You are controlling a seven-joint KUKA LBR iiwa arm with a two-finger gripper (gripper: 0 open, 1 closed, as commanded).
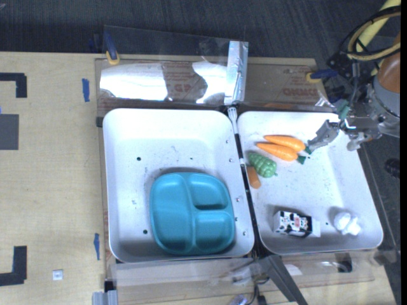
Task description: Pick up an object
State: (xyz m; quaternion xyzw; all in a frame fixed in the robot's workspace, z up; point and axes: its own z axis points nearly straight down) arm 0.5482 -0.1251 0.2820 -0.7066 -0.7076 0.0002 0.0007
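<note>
Orange glossy plastic carrots lie in the right white bin, touching the gripper; its finger spacing is unclear. Grey arm slants in from the right.

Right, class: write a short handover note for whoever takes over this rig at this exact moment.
Gripper: over the right bin, top right, by the carrots; nothing seen between its fingers, open or shut unclear.
Right bin: carrots, a green-topped veg by the left wall, a black-and-white carton, a small white item.
Left bin: blue tray.
Done: nothing lifted.
Left: grasp and lift one object.
</note>
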